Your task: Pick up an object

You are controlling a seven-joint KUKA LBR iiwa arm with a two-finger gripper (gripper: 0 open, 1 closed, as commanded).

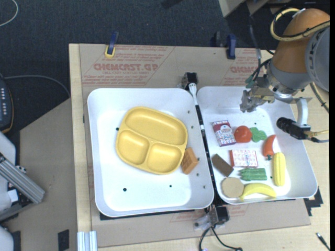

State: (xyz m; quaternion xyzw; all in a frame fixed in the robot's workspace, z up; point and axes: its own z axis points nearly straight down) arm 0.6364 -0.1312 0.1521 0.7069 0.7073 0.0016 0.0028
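Bench (78, 140): brown board, two shallow white bins side by side.

Left bin (104, 182): holds a yellow three-compartment tray (152, 139), set toward the upper centre, tilted. Wide bare floor runs along the bin's left wall and the whole near edge. An orange-brown block (189, 161) lies touching the tray's lower right corner, close to the bin's right wall.

Right bin (303, 166): upper left corner and the strip along the far rim are open floor. The objects crowd the middle and near half. Largest to smallest, roughly: banana (258, 190) by the near rim; corn cob (279, 168), upright, near the right wall; red-and-white carton (223, 133); patterned flat card (244, 158); tan round disc (232, 187), touching the banana's left end; dark brown bar (222, 164); red-orange piece (268, 146) above the corn; tomato (242, 134) with a green piece (258, 135) just beside it; small green item (254, 174) between card and banana.

Arm enters from the right. Gripper (251, 101) sits over the right bin's upper middle, above the tomato and apart from every object. Nothing between its fingers; opening cannot be told.
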